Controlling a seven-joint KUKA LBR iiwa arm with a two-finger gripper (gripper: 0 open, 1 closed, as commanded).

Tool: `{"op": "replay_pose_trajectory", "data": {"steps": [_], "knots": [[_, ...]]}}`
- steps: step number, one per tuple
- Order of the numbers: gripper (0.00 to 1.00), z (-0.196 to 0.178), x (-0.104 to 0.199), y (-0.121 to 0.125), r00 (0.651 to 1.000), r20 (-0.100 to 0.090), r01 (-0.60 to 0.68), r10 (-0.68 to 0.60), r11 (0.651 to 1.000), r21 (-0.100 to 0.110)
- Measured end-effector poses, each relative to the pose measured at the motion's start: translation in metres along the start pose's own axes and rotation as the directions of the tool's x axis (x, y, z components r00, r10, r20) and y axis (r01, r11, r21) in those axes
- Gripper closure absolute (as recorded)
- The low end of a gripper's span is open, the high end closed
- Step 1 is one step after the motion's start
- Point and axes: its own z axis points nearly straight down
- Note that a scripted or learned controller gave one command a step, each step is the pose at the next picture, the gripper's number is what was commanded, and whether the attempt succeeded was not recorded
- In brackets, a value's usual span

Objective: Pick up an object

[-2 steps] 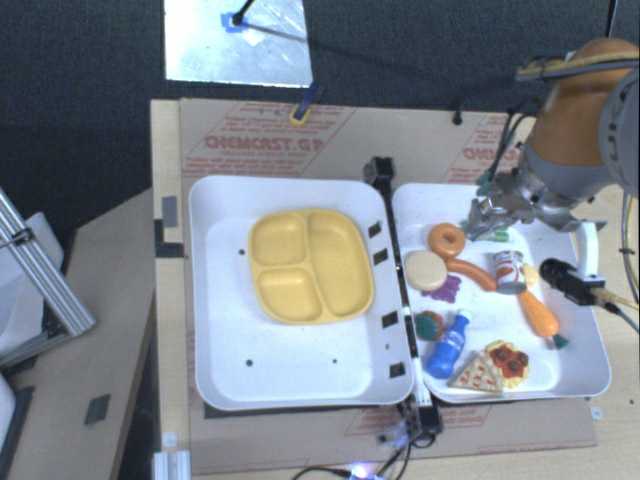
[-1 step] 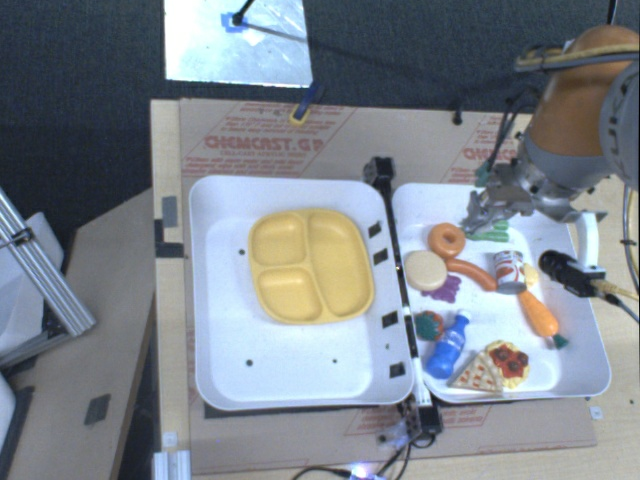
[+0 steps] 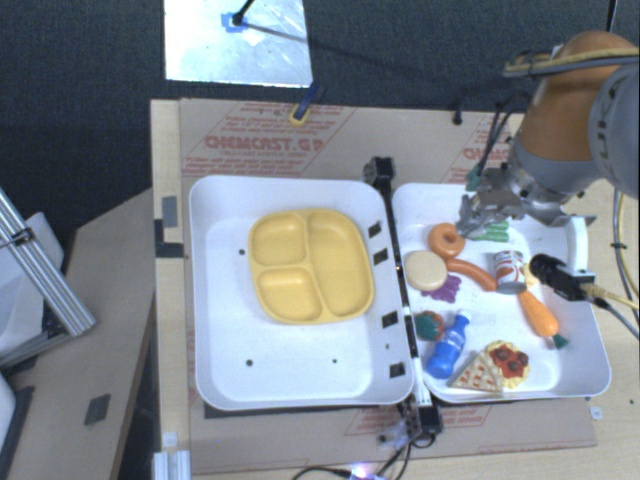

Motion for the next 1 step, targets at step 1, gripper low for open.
{"op": "replay_pose_trajectory", "data": {"steps": [1], "knots": [[1.0,0.0113,-0.0146,-0.0016,1.0,0.001,-0.006,0.006,1.0,0.001]]}}
